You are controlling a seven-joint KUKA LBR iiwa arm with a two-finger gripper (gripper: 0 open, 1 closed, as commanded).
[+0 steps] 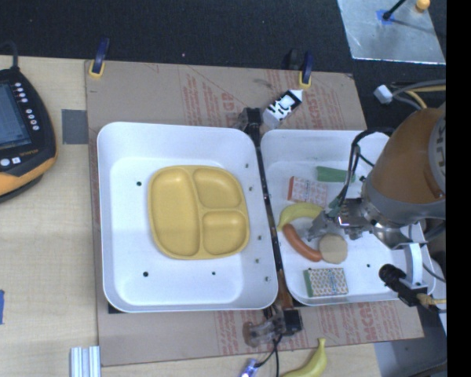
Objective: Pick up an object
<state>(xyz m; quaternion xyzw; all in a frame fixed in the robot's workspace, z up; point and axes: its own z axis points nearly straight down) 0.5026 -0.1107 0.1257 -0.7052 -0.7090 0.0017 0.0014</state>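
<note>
The right bin (pixel 298 144) holds a yellow banana (pixel 297 212), a red-orange sausage (pixel 300 243), a pale round bun-like item (pixel 334 249), a small patterned box (pixel 326 282), a red-and-white packet (pixel 302 188) and a green flat piece (pixel 330 174). My gripper (pixel 327 224) hangs low over the middle of this bin, right above the banana's end and the round item. The arm's orange band (pixel 408 159) rises to its right. Nothing shows between the fingers.
The left bin (pixel 122 289) holds a yellow divided tray (pixel 198 210). A teach pendant (pixel 12 132) lies at the far left of the bench. Another banana (pixel 310 362) lies on the cardboard below the bins. Clamps and cables sit between the bins' edges.
</note>
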